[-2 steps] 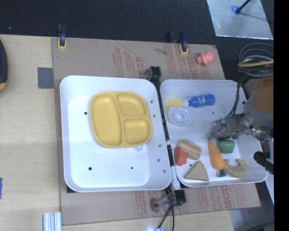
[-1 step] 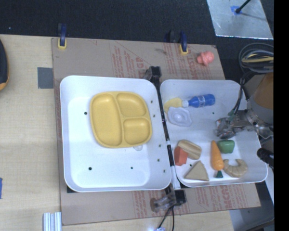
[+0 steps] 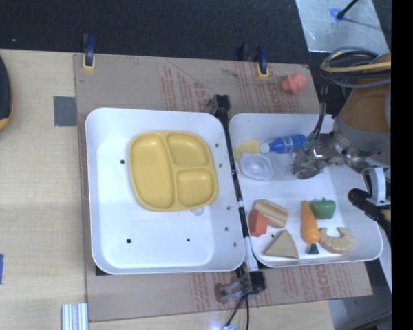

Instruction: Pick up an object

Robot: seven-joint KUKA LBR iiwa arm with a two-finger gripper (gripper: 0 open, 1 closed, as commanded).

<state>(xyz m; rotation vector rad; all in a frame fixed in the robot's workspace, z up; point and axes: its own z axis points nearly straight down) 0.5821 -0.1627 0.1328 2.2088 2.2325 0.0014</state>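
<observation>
Camera view from above the bench: the gripper [image 3: 308, 162] hangs low over the upper part of the right bin [image 3: 361, 256], just beside the blue end of a small plastic bottle [image 3: 286, 144] that lies on its side. Whether the gripper is wide, narrow or holding anything cannot be told from this angle; nothing is seen between its tips.

The bottle looks the nearest candidate for a pick. It appears light, stiff and smooth, so it would likely roll or slip if pinched near an end; a hold across the middle of its body seems safest. Just left of it lie a yellow piece [image 3: 248, 146] and a clear plastic cup [image 3: 256, 166], which looks thin and easily knocked aside.

Lower in the same bin sit toy foods, close together: a bread roll [image 3: 271, 212], a red block [image 3: 258, 223], a tan wedge [image 3: 282, 245], a carrot [image 3: 310, 223], a green pepper [image 3: 323, 207] and a curved pastry [image 3: 337, 239]. All appear light and hard, probably plastic, and crowded enough that fingers reaching for one may bump its neighbour.

The left bin [image 3: 103, 205] holds a yellow divided plate [image 3: 172, 170], well apart from the arm. Both bins are smooth white with shallow walls, on a cardboard sheet [image 3: 158, 81] clamped to the bench. A pink object [image 3: 294, 82] rests on the cardboard beyond the right bin. Room above the bottle seems open.
</observation>
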